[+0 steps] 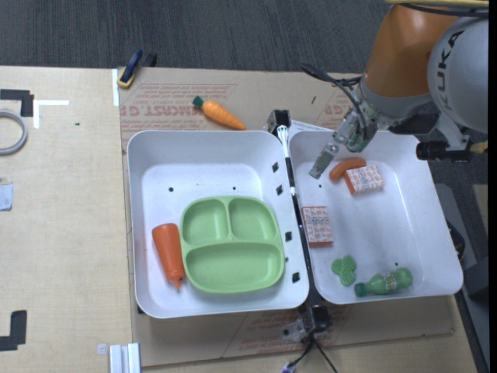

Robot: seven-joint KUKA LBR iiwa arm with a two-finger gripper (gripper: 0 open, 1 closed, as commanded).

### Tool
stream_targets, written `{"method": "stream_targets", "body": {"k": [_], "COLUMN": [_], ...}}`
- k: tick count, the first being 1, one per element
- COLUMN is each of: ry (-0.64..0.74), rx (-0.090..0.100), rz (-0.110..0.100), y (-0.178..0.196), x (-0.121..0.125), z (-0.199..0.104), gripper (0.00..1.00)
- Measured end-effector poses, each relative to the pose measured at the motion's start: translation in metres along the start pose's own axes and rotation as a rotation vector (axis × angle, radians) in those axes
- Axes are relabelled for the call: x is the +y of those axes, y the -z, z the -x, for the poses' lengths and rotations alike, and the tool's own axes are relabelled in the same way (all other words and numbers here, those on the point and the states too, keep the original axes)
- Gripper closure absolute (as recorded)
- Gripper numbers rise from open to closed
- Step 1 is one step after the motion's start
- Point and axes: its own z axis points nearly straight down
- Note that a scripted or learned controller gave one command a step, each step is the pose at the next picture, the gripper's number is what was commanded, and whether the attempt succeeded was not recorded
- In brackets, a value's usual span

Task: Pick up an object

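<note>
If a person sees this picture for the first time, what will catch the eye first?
Probably the big grey and orange arm at the upper right, its gripper low over the right bin beside an orange sausage. Next, the green divided plate in the left bin, with an orange carrot along its left side.

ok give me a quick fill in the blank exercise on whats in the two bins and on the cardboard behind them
1. The divided plate in the left bin is coloured ____.
2. The plate has ____ compartments.
3. The toy carrot lies ____ both bins, on the cardboard.
4. The green bottle lies in the ____ bin.

Missing words: green; three; outside; right
</note>
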Motion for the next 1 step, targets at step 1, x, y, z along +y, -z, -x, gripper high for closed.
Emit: {"method": "stream_targets", "body": {"k": [1], "ry": [0.101], "rx": [0.002], "rz": [-0.001], "y": [-0.0771], "x": [-0.0339], "z": [0.0274], "gripper": [0.00]}}
